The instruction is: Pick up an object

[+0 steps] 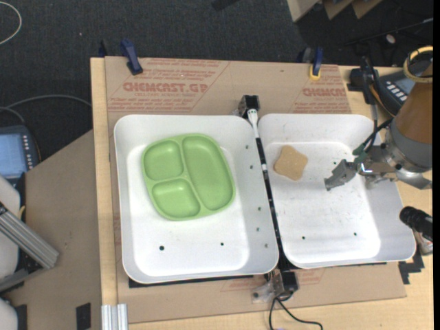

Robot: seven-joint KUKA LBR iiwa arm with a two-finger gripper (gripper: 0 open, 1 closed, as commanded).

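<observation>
Scene: two shallow white bins side by side on a bench, seen from above at a slant.
Left bin (pixel 137 246): holds a green divided plate (pixel 188 177), three compartments.
Right bin (pixel 330 246): holds a tan block (pixel 291 163), upper left area, near the divider betw. bins.
Gripper (pixel 337 179): low over right bin, right of the block, apart from it; holds nothing; open or closed, can't tell.
Handling (judgement): block looks like sponge or cork, prob. light, soft, not fragile.
Grasp: across two opposite flat sides, approx. mid-block.
</observation>
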